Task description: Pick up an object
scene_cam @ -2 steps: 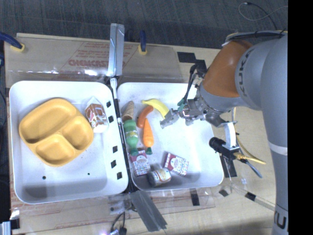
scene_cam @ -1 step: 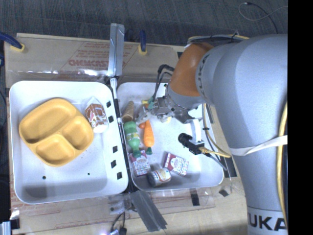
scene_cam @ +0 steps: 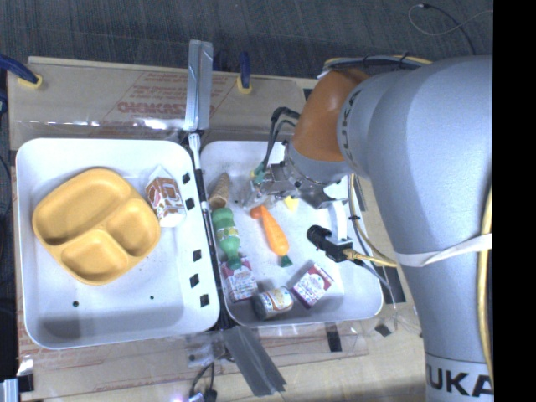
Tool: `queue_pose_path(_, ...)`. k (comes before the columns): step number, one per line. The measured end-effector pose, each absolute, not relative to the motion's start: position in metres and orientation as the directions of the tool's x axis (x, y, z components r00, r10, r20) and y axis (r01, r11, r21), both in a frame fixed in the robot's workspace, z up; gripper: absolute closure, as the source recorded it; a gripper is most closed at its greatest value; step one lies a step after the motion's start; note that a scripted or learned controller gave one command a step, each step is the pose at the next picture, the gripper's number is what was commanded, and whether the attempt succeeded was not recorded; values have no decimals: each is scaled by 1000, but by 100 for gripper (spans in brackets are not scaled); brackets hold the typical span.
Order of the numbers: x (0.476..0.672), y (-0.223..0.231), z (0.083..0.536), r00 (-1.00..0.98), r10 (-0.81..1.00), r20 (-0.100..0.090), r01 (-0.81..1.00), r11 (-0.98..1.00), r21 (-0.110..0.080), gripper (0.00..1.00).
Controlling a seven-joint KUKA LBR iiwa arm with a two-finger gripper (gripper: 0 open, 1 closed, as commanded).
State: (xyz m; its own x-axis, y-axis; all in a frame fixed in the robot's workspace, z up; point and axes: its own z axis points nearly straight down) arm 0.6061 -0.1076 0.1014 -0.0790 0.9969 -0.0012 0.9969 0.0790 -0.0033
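Orange carrot (scene_cam: 272,231) just below the gripper (scene_cam: 266,182) (finger spread impossible to tell), right bin (scene_cam: 368,304)

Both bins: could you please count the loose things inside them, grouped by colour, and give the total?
Yellow: 1, the divided tray
Orange: 1, the carrot
Green: 1, the bottle
Tan: 1, the cone
Mixed-print packs and containers: 4
Total: 8

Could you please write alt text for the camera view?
A grey robot arm reaches from the right over the right bin, its gripper above a toy carrot among small packets. The left bin holds a yellow divided tray.
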Motion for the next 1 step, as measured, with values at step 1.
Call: queue_pose_path(1, 614, -62, 204, 21, 1000, 0, 1000, -21, -2, 100)
